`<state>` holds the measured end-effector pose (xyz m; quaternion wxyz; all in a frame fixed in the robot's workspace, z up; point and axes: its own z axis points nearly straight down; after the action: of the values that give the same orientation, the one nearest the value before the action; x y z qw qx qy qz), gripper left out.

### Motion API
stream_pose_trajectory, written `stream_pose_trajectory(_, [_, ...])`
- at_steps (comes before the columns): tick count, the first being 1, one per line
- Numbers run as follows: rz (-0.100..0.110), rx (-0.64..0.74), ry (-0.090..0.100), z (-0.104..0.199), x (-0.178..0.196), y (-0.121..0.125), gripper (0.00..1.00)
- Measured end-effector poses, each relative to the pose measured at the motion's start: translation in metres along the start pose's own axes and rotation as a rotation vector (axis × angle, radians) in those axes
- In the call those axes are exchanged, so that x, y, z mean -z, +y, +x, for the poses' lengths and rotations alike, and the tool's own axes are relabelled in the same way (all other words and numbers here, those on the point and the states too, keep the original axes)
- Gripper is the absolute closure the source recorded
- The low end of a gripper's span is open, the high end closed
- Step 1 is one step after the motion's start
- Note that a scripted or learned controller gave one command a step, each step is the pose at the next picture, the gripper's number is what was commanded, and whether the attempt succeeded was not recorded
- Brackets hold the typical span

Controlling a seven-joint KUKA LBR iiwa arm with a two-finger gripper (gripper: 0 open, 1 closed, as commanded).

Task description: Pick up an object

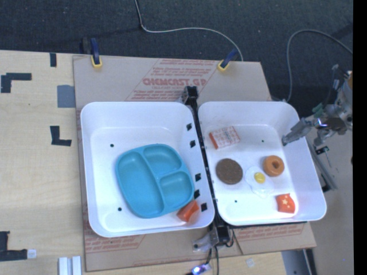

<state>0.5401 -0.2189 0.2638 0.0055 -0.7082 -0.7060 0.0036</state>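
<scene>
Pincer (293, 134) at the right bin's (298, 213) right rim; we cannot tell its opening, nothing seen in it. Right bin: doughnut (274, 165), brown disc (229, 171), red-white packet (224, 137). Left bin (94, 153): blue tray (153, 179).

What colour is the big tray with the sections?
The divided tray is light blue, seen in the camera view, in the left bin.
</scene>
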Motion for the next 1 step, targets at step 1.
stream_pose_trajectory(1, [-0.011, 0.004, -0.003, 0.0007, 0.0067, 0.0023, 0.0])
